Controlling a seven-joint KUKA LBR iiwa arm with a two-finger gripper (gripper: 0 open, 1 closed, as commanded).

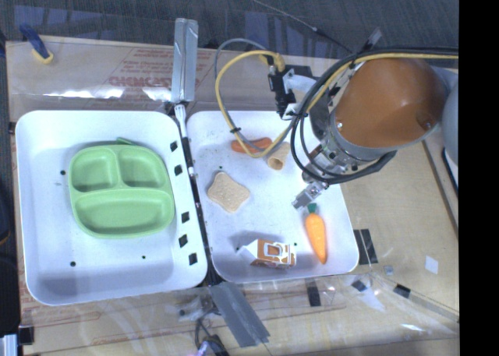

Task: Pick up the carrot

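The carrot [316, 236], orange with a small green top, lies in the right bin [234, 125] near its front right corner, pointing toward the front edge. My gripper [307, 195] hangs just above and behind the carrot's green end, mostly hidden under the arm's large orange band [386, 103]. Only a small grey metal tip of the gripper shows, close to the carrot's top. Nothing can be seen held in it.
In the right bin lie a toast slice [228, 192], a sausage [251, 145], a small tan cone [276, 162] and an orange-and-white packet [273, 252]. The left bin [39, 261] holds a green divided plate [121, 189]. A yellow cable [226, 89] loops over the back rim.
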